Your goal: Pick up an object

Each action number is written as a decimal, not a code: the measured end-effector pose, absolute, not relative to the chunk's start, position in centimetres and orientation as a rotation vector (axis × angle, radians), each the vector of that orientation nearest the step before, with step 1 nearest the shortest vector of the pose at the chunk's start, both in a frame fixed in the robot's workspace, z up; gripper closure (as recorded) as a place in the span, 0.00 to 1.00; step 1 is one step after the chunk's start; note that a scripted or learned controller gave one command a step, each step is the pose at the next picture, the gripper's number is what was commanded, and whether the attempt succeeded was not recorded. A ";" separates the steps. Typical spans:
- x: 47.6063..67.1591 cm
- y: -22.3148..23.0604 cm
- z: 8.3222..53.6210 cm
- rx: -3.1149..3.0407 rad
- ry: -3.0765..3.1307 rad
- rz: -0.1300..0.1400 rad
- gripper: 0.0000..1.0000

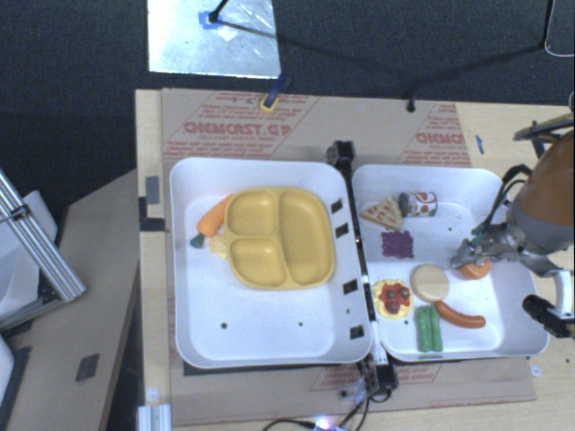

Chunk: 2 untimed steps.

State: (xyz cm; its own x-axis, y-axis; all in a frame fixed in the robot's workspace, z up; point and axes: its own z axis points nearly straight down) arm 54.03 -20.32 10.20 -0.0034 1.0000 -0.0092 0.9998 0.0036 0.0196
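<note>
Resting on a pale wooden bench (503,119) over dark carpet (72,61), two white bins (193,330); hand (473,257) grip unclear

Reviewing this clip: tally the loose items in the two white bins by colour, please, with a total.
Yellow: 2, the divided tray and a small piece at its left edge
Orange: 2, carrot, piece by the pincer
Purple: 1
Green: 1
Tan: 2, wedge, round bun
Red-orange sausage: 1
Mixed colours: 2, can, red-yellow disc
Total: 11
</note>
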 end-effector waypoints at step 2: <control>54.6 -19.9 20.6 2.213 2.222 0.005 1.00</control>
State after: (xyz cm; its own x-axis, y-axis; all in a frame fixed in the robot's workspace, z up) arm 54.60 -19.88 20.60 -0.0041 1.0000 -0.0024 1.0000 0.0041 0.0064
